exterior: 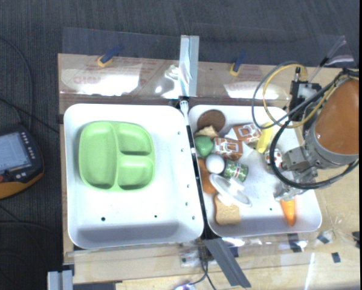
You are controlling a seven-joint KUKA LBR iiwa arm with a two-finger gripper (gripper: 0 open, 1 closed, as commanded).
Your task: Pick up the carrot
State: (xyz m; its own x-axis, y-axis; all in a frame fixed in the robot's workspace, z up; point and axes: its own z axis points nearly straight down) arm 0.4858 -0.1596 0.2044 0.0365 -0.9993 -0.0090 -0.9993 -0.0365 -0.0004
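claw (287, 193) lower right of frame, directly over carrot's top, likely lined up for a grab; grip state cannot tell | carrot (288, 211) in right bin's (307, 225) lower right corner, apart from food clutter | tray (115, 154) in left bin

A dark grey ribbed carpet floor (138, 8) fills the upper frame. A pale wooden bench (132, 77) sits below it, glare across its top. A black-and-orange handheld control pendant (11, 162) lies at the left edge.

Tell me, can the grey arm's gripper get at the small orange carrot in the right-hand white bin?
Probably yes. The gripper hangs right over the small orange carrot, which lies alone near the right-hand white bin's front corner, apart from the other food.
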